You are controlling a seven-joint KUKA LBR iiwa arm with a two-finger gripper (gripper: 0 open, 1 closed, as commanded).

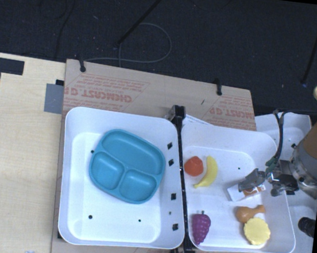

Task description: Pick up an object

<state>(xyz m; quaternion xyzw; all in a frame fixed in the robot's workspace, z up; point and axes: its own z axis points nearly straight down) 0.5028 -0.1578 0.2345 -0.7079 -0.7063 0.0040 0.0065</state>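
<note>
The claw hangs low in the right bin beside a small white-and-orange object, whether clamped or apart cannot be told, so the grasp looks under way and next calls for a confirmed grip, then a lift.

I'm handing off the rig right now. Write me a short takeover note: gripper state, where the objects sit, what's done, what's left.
Gripper: low over the right bin, near its right side; whether its fingers are open or shut cannot be told from this view, and nothing is seen held.
Right bin contents: orange ball and banana near the divider, purple grapes at the front, brown drumstick and yellow piece at the front right, a small white item just below the gripper.
Left bin: blue divided plate.
Done: arm is over the bin.
Left: grasp one object and lift it.
</note>
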